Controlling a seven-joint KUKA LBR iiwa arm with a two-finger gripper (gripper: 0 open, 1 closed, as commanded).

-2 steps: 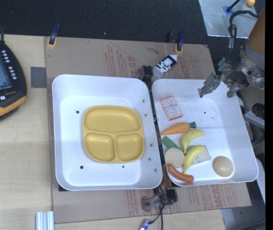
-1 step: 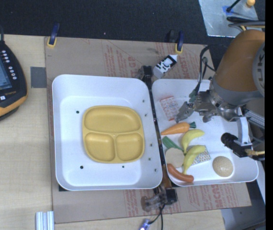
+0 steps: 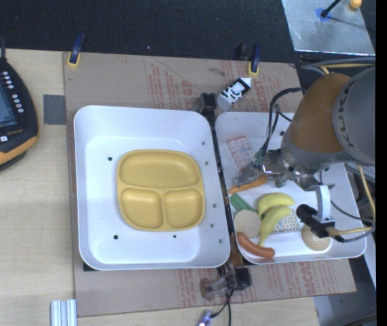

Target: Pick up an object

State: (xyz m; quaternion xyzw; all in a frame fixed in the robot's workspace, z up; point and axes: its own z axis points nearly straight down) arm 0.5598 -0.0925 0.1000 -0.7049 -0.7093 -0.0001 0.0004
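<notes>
Yellow bananas crowding the hot dog under the gripper — jaw state impossible to tell — risking a grab of two, or none.

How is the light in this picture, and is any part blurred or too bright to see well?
Camera view: even light from above; the left white bin is nearly overexposed, with a soft shadow along its inner walls; the yellow three-compartment plastic tray is sharp; the grey arm with the orange band is soft-edged and hides the gripper; the small food items in the right white bin look slightly blurred.
</notes>
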